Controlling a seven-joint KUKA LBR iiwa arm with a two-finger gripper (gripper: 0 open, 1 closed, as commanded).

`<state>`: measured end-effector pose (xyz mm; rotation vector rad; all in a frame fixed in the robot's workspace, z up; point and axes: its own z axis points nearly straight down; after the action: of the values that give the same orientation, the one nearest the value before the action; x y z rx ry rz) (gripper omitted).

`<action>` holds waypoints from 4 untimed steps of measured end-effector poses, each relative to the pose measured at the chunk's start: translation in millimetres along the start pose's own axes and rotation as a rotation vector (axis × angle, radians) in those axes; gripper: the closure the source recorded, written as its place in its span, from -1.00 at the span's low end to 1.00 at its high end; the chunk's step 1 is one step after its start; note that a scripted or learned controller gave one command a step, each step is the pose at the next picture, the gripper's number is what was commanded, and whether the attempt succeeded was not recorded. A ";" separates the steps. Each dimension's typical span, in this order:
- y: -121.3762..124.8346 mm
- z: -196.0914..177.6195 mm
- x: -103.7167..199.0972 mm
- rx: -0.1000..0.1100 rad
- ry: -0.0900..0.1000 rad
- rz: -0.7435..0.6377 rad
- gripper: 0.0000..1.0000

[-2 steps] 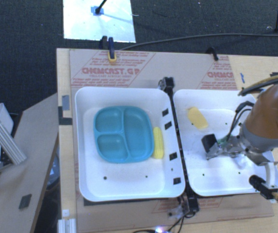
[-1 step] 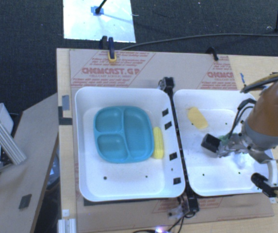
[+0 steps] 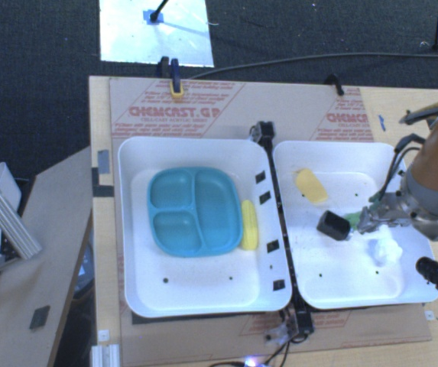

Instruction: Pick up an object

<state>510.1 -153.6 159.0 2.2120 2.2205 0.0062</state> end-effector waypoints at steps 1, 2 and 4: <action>2.1 -59.9 -9.4 0.000 0.000 0.000 1.00; 4.4 -114.0 -10.0 0.000 0.000 -0.001 1.00; 20.7 -92.9 84.8 0.006 0.003 -0.005 1.00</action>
<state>529.7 -68.5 251.8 2.2107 2.2310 0.0027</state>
